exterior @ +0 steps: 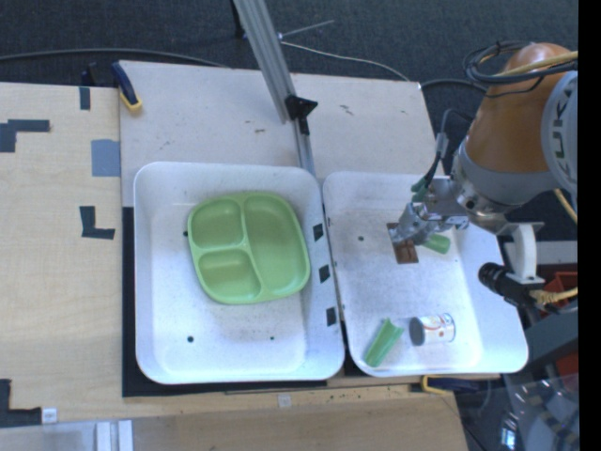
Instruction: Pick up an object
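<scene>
My gripper [411,231] hangs low over the upper middle of the right bin [470,360]. A small brown block [406,253] lies right under its tip, touching or nearly touching it; whether it is gripped is not clear. A short green piece [438,243] rests just to the right of the gripper. Near the bin's front edge lie a green oblong object [382,342] and a small white cylinder with a dark cap and red marking [432,328].
The left bin [160,336] holds a green divided plate [249,247]. A grey metal pole [268,50] slants down from the back to the divider between the bins. The arm's orange and grey body [516,148] overhangs the right bin's far right side.
</scene>
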{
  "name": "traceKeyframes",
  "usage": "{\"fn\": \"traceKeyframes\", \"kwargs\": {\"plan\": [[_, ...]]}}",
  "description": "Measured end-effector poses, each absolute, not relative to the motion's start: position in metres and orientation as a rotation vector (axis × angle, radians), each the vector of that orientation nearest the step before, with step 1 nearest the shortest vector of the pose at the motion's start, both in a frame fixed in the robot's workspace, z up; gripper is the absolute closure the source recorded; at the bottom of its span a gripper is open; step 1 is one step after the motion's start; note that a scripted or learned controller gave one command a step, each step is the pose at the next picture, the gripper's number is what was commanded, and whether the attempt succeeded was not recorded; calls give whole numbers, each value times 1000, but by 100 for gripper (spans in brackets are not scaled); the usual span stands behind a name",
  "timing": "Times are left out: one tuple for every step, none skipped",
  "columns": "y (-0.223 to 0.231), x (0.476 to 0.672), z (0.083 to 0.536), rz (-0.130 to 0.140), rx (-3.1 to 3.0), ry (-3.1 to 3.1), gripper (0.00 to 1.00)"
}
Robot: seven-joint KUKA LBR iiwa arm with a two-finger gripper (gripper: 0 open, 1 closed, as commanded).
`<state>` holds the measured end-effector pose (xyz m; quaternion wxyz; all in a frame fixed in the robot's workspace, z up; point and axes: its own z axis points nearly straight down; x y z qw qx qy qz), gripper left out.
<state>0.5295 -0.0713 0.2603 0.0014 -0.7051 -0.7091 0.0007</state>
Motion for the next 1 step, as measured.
{"fn": "traceKeyframes", "kwargs": {"plan": [[-21, 553, 252, 1, -2213, -2228, 100]]}}
